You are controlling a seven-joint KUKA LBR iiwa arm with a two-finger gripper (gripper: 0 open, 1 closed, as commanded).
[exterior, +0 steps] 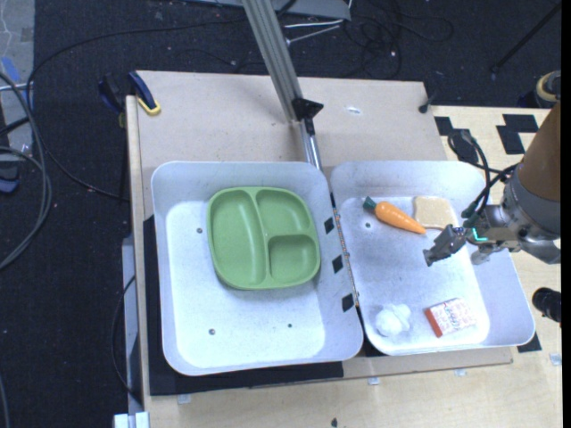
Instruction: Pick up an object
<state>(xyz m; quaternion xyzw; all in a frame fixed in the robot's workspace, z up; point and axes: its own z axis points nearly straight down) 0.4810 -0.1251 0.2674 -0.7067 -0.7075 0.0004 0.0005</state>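
Gripper [443, 248] hung over the right bin [500, 292], out past the carrot tip; couldn't tell if it was spread or pinched, too dark and small; nothing visibly in it. Carrot [399, 218] lay near the bin's far wall, just beside the bread [434, 210]; white ball [392, 320] and red packet [450, 316] sat by the near edge; green tray [264, 237] was in the left bin [178, 266].

My arm [544, 172] grey with orange band, both bins [178, 239] white, divided plate [264, 237] green, carrot [399, 218] orange, bread slice [433, 209] tan, small box [449, 316] red-and-white, crumpled lump [392, 320] white
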